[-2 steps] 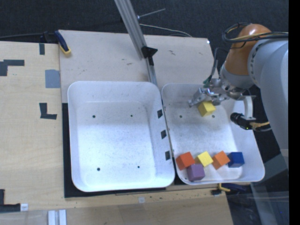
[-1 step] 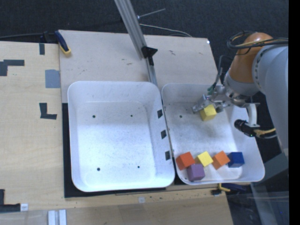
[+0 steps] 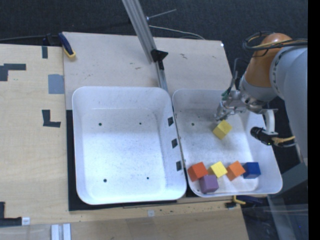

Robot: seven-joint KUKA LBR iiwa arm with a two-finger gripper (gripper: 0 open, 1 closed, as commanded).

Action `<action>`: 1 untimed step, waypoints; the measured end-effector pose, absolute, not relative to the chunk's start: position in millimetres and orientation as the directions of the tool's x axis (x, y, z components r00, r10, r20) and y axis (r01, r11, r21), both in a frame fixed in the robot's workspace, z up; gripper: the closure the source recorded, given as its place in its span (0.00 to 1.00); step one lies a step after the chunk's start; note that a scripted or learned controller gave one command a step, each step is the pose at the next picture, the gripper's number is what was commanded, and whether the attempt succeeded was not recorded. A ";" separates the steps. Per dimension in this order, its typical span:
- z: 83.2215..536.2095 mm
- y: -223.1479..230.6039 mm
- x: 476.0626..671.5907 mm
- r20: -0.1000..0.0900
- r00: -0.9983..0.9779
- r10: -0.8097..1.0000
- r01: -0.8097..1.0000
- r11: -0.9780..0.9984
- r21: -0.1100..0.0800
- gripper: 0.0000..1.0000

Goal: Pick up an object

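Nearest the camera, along the near wall of the right bin [image 3: 274, 184], sat a loose row of small blocks: an orange block [image 3: 197, 170], a purple block [image 3: 209, 183] just in front of it, a yellow block [image 3: 218, 169], a second orange block [image 3: 235, 170] and a blue block [image 3: 252, 169], most of them touching or almost touching their neighbours. Farther back in the same bin, well apart from that row, a dull yellow cube [image 3: 222, 129] lay on the speckled white floor. It was small and matte, turned so that one corner pointed toward the row and another toward the back wall; as a cube it had no clear long axis. The gripper [image 3: 223, 111] hung just above and behind this cube, reaching in from the right on the grey arm with its orange band [image 3: 261, 64]. Its tips came down close to the cube's far edge, but the cube was not seen between them, and whether the fingers were apart or together could not be told. The left bin [image 3: 80, 134] stood beside it on the counter [image 3: 110, 54].
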State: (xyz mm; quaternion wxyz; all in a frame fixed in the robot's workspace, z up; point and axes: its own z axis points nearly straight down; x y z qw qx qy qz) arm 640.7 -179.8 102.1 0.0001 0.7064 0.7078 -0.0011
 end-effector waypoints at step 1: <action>102.1 -179.8 640.8 -0.002 -0.002 1.000 1.000 0.002 -0.001 0.00</action>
